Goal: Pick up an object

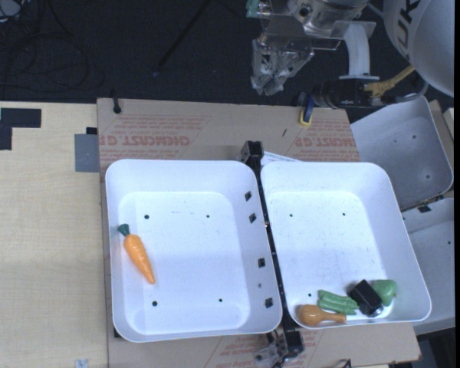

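An orange carrot (139,257) with a green top lies near the left wall of the left bin (180,176). In the near right corner of the right bin (330,176) sit a green pea pod (337,302), a black block (365,297), a green rounded piece (385,289) and an orange-tan pear-like piece (320,316), bunched together. My gripper (272,77) hangs high above the far edge of the bench, well behind both bins, with nothing visible between its fingers.
A brown cardboard sheet (215,133) lies under both bins. A black clip strip (254,205) joins the bins at the middle. A grey metal plate (402,140) stands to the right. A yellow and blue tool (306,115) rests at the cardboard's far edge.
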{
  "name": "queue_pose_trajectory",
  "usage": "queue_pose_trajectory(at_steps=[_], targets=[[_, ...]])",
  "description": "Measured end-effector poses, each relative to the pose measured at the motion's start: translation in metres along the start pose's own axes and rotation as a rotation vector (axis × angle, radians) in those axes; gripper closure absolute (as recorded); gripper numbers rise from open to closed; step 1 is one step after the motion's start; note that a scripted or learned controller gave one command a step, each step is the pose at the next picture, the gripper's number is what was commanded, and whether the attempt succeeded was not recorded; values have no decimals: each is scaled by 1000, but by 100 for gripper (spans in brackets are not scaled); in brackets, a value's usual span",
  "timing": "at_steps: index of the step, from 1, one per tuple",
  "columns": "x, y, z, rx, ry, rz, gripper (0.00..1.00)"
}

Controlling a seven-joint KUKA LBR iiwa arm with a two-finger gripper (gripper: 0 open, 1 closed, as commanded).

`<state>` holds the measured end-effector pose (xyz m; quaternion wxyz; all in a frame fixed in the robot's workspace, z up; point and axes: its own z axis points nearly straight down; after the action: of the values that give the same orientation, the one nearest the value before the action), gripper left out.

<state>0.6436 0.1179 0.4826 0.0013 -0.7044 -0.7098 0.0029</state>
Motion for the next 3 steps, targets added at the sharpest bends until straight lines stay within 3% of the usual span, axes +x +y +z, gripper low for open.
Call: queue_pose_trajectory(at_steps=[1,2,3], targets=[[93,0,84,7,2,0,100],[127,1,-49,-15,7,3,100],[98,-42,61,9,-4,12,100]])
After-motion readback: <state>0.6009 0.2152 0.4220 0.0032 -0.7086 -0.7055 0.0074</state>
